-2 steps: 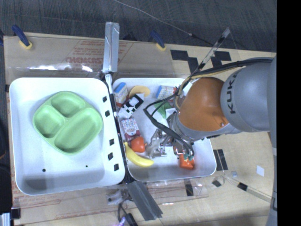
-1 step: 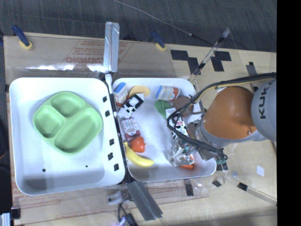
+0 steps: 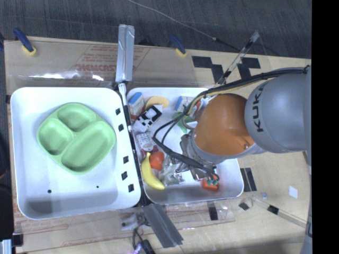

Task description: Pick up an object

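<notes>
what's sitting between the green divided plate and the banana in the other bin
In the camera view, the bins' adjoining white walls with black marks lie between the green divided plate and the banana.

The grey arm point(image 3: 275, 112) reaches in from the right, its orange-banded wrist point(image 3: 222, 126) pointing down.

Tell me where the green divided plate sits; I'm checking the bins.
The green divided plate lies in the left white bin, toward its upper middle, apart from the cluttered right bin where the arm reaches.
</notes>
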`<action>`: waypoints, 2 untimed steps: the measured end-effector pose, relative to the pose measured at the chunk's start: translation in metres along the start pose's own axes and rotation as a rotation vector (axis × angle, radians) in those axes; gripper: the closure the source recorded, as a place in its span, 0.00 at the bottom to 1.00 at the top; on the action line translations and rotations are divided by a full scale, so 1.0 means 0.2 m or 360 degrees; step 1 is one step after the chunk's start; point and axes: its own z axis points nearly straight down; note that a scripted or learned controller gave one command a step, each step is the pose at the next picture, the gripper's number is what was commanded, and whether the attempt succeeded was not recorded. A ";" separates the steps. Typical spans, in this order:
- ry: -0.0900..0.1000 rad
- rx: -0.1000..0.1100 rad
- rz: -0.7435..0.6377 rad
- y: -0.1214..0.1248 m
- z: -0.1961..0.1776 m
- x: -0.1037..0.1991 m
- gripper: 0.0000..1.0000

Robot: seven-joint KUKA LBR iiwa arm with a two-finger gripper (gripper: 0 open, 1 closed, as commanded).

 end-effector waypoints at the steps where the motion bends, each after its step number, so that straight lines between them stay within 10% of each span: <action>1: 0.0004 0.0003 0.0475 0.04 0.00 0.00 1.00; 2: -0.0007 0.0008 -0.0173 -0.20 -0.01 0.09 1.00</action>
